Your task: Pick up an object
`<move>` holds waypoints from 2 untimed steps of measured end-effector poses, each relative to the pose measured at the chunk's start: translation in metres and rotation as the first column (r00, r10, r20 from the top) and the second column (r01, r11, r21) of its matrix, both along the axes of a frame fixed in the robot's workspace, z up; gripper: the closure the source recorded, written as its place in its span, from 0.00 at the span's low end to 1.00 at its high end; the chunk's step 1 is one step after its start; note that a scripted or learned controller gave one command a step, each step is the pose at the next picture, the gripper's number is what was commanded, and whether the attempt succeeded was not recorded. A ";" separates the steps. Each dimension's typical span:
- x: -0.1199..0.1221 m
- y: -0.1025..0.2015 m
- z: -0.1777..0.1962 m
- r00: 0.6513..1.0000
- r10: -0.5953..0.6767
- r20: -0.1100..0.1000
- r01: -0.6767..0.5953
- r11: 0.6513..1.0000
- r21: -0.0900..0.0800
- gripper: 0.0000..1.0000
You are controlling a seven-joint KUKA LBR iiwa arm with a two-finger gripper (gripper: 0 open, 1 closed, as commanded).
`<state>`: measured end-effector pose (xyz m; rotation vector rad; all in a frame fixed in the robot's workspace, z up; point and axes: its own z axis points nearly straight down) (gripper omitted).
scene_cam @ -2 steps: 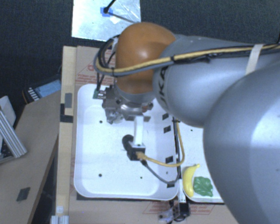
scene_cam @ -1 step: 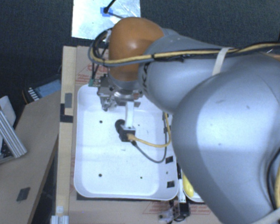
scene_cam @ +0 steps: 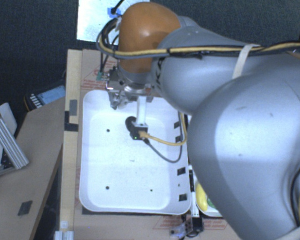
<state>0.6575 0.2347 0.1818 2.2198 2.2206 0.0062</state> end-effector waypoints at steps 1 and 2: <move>0.012 0.000 0.242 1.000 0.004 0.016 -0.004 1.000 0.005 1.00; -0.077 0.001 0.273 1.000 0.007 -0.002 -0.007 1.000 0.002 1.00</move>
